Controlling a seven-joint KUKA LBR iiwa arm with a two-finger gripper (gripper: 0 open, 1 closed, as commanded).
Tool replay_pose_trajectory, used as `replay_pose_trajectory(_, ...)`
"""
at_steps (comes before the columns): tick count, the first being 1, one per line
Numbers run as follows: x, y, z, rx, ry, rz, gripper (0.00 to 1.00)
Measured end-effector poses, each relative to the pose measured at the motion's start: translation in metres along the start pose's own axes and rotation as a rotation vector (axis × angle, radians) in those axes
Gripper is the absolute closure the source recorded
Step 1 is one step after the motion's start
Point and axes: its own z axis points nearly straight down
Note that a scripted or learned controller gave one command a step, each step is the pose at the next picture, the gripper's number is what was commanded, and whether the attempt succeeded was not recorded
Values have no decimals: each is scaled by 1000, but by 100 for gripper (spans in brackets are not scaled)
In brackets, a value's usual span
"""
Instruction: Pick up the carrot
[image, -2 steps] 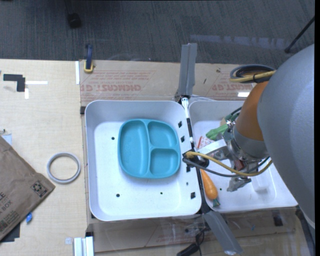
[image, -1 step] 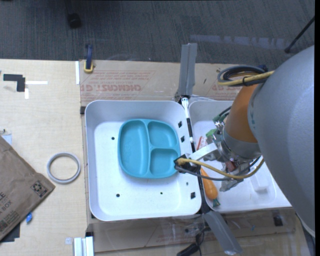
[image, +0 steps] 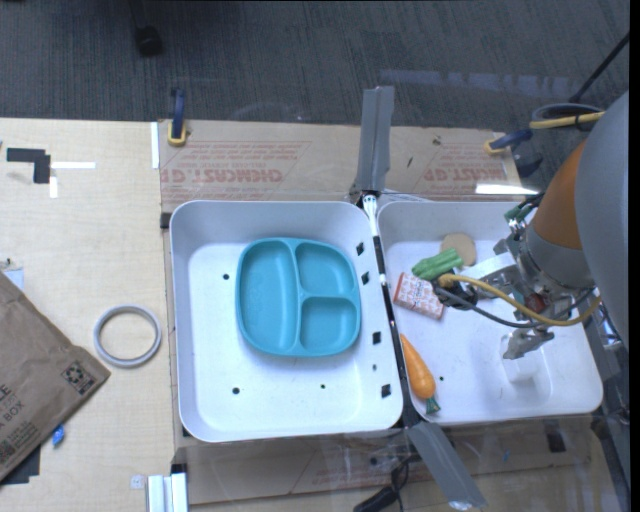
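- One carrot (image: 417, 368) lies in the right bin (image: 570, 400), against its left wall near the front corner, green tip towards the front.
- Gripper (image: 524, 345) hangs over the same bin's right half; jaw state cannot be told.
- Carrot sits well to the left of the jaws, slightly frontward.
- Long axis runs roughly back-to-front, tilted slightly; judged, the jaws should straddle it crosswise.
- Wall contact may obstruct one finger.
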Motion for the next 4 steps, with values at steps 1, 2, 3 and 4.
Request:
replay_pose_trajectory(1,-16,-75,0,1,0,-14,0)
replay_pose_trajectory(2,-10,-106,0,0,0,-4,0)
replay_pose_trajectory(3,-14,-87,0,0,0,-131,0)
replay_pose_trajectory(4,-14,-87,0,0,2,-9,0)
